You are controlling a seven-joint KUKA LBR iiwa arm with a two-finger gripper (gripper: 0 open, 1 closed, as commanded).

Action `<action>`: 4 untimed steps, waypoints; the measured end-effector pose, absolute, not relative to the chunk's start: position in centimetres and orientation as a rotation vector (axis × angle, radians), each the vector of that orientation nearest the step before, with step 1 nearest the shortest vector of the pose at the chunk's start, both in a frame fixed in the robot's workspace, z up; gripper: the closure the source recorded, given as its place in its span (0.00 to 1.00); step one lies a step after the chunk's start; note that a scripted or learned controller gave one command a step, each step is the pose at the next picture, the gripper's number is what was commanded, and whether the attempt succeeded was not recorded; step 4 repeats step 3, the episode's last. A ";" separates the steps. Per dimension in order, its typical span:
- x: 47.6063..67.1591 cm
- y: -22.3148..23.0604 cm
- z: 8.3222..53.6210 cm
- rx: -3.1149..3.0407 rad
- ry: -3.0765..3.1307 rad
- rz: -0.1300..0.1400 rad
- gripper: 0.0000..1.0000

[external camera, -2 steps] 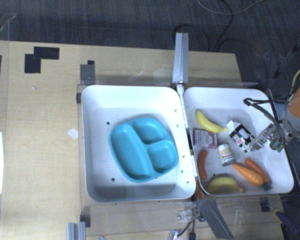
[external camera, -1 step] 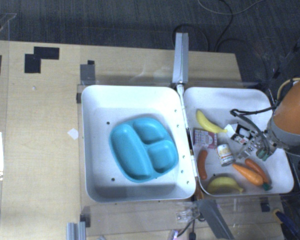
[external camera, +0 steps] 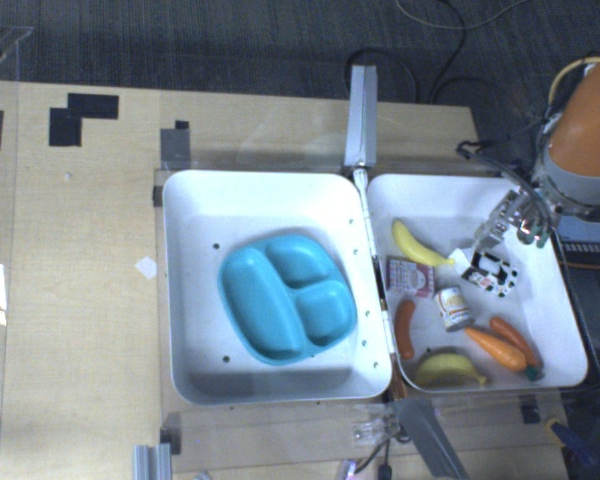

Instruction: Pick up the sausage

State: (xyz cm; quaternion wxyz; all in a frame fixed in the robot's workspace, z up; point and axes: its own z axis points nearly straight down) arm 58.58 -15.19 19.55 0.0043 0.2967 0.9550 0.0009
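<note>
— Where is the sausage (external camera: 405, 327)?

— Against the right bin's (external camera: 435, 190) left wall, just below the small packet (external camera: 408, 276), above a banana (external camera: 448, 368).

— And your end effector (external camera: 483, 247)?

— Hanging over that bin, well right of the sausage, beside the other banana (external camera: 418, 245). Whether it's wide or narrow, I cannot tell.
</note>
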 end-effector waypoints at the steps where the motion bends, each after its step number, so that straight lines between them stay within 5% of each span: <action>1: 54.6 -19.7 12.8 0.124 3.131 -0.001 1.00; 2: 54.6 -19.7 12.9 0.124 3.131 -0.001 0.00; 4: 54.9 -20.3 11.4 0.106 3.108 -0.006 0.00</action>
